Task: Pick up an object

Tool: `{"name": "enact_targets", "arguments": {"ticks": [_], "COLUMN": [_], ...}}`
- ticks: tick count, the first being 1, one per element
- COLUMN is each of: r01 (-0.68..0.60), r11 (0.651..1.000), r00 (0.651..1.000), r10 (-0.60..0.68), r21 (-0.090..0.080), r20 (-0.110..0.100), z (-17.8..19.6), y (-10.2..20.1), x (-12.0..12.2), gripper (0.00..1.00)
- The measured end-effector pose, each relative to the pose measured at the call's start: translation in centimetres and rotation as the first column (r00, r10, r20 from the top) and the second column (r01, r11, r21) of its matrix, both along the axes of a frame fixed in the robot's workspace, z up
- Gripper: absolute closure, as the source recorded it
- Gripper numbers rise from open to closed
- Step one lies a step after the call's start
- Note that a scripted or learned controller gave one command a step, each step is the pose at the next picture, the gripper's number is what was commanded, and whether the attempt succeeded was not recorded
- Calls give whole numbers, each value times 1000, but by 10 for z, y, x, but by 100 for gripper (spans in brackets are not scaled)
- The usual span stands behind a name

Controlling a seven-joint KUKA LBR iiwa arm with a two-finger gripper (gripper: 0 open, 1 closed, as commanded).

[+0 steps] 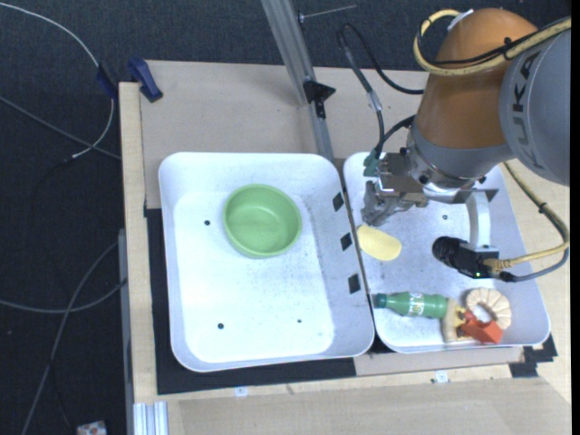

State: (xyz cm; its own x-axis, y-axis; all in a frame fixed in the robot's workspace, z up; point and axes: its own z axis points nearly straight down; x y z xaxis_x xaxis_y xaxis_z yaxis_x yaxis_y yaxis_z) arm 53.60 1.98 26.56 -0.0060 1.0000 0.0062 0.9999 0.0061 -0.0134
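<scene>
My gripper (379, 208) hangs over the left part of the right bin (526, 243), its tips just above and slightly left of a pale yellow rounded object (381, 243). Nothing shows between the fingers. A green bottle (415, 304) lies on its side near the bin's front edge. At the front right corner lie a tan ring-shaped toy (489, 304) and a small red-orange piece (478, 330) touching it. A green bowl (262, 219) sits upright in the left bin (190, 270).
A black cable connector (460, 254) hangs from the arm over the right bin's middle. A grey metal pole (290, 39) slants up behind the bins. The divider between the bins carries black clips (345, 240). A blue clamp (143, 78) sits at the bench's back left corner.
</scene>
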Motion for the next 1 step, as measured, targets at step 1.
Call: {"name": "enact_targets", "arguments": {"ticks": [1], "r01": [-1], "r11": [1000], "r00": [1000], "r10": [1], "r21": [-2], "r20": [-4], "z": [-19], "y": [57], "x": [-13], "gripper": [100]}}
